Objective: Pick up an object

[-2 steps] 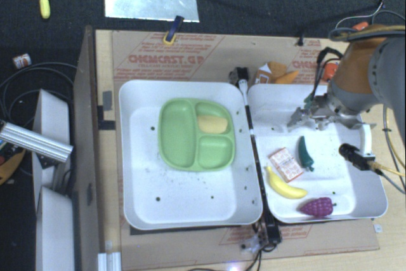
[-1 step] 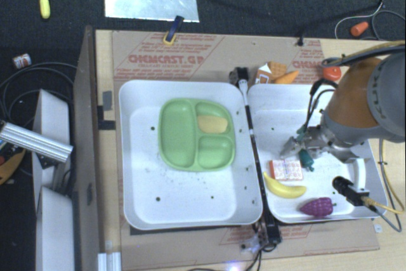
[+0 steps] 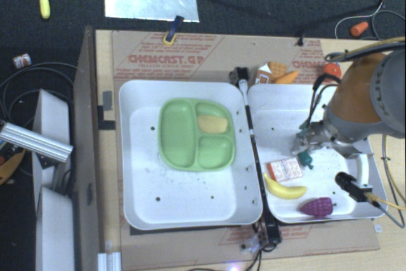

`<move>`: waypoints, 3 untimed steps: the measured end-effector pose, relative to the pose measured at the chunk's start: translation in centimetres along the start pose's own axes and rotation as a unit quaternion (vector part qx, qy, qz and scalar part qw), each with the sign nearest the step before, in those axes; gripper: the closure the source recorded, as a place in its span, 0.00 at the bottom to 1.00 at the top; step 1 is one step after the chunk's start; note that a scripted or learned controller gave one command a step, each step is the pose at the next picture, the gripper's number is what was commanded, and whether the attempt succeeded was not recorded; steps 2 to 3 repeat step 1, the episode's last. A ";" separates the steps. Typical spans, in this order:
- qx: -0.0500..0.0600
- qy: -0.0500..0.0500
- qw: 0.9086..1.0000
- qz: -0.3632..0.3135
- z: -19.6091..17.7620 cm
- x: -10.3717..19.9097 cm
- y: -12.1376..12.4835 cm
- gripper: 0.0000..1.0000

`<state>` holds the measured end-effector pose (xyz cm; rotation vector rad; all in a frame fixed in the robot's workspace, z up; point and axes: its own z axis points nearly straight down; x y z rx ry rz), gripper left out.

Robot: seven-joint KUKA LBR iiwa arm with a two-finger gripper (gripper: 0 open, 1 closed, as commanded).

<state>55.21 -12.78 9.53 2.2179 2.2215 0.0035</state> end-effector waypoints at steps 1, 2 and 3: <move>-0.004 0.002 1.000 -0.006 -9.4 9.5 1.1 1.00; -0.004 0.002 1.000 -0.006 -9.4 9.5 1.1 1.00; -0.004 0.002 1.000 -0.006 -9.4 9.5 1.1 1.00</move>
